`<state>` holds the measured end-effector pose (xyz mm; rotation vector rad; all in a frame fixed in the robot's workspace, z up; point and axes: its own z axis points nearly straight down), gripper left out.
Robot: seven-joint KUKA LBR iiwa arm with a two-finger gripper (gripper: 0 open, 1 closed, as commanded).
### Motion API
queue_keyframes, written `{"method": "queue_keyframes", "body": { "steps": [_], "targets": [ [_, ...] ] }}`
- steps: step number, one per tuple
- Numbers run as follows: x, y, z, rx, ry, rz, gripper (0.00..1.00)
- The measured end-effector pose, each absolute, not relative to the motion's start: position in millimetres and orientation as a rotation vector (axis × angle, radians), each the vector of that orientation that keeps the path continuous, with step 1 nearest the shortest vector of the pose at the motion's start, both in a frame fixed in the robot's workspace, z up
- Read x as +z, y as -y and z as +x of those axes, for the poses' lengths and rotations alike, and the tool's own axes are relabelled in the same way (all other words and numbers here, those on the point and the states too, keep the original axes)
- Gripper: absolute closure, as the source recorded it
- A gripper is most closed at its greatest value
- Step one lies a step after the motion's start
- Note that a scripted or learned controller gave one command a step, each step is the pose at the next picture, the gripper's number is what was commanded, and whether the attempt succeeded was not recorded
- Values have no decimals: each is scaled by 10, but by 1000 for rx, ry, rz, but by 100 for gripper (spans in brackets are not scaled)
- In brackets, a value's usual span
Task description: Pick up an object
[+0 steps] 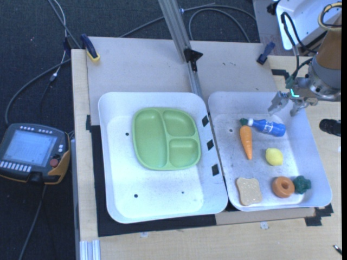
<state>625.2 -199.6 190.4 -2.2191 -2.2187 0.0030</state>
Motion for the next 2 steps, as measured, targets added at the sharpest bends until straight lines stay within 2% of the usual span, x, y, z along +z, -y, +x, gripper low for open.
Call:
{"method": "queue_keyframes", "body": {
  "steps": [1,2],
  "targets": [
    [1924,1996,6264,-1,2222,-2221,0],
    [1301,1956,6275,4,2220,-2216,0]
  ]
}}
